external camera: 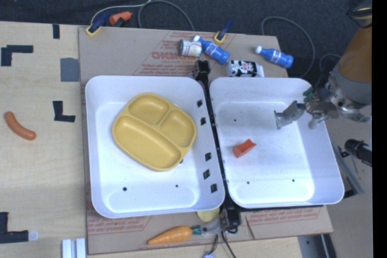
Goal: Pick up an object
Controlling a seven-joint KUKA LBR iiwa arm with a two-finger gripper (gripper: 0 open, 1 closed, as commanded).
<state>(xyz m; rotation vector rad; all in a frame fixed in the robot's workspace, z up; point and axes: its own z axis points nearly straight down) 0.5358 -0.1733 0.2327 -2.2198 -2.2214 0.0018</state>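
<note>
A small orange block [244, 147] lies on the floor of the right white bin [272, 193], left of its middle. My gripper [300, 119] hangs over the upper right part of that bin, up and to the right of the block and apart from it. Its fingers [285, 117] are spread open with nothing between them. A yellow divided plate [154, 130] rests in the left white bin [103, 190].
Behind the bins lie a white bottle [190, 47], two blue bottles [216, 52] [275, 57] and a black-and-white packet [245, 69]. A toy carrot [171, 235] lies in front of the bins. A sausage [20, 125] rests on the bench at far left.
</note>
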